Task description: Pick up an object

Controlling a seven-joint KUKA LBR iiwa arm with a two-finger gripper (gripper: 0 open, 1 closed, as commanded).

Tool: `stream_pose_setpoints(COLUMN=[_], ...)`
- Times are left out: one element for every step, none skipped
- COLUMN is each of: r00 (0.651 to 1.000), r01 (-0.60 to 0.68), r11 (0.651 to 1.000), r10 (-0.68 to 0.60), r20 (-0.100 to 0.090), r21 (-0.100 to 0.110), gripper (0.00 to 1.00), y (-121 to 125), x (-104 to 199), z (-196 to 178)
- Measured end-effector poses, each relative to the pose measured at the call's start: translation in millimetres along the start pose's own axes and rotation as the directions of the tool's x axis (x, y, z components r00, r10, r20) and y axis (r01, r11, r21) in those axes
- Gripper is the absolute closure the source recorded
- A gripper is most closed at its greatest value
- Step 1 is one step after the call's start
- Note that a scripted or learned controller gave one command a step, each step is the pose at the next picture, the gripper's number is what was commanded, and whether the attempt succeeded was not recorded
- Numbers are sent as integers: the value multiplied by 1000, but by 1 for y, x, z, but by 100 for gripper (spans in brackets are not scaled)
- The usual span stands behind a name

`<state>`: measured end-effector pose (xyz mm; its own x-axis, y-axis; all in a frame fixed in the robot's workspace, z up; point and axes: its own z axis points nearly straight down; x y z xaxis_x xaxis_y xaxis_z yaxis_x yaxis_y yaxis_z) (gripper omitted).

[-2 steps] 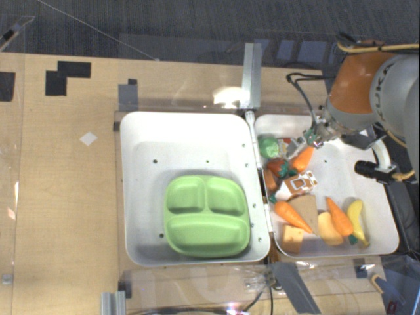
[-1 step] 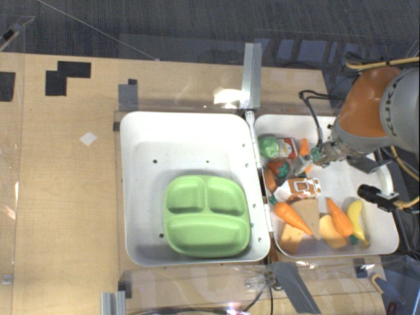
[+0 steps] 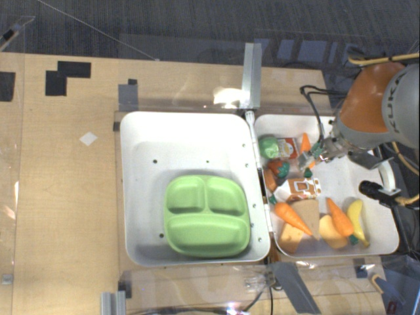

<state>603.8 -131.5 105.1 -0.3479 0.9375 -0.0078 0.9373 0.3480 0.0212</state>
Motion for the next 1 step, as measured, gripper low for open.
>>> stream_pose_setpoints(r00=[993], r01=[118], r11=[993], r10=[-118], r20=[-6], r21=[13], gripper=[100], y=[44], x=[25], z=[-95])
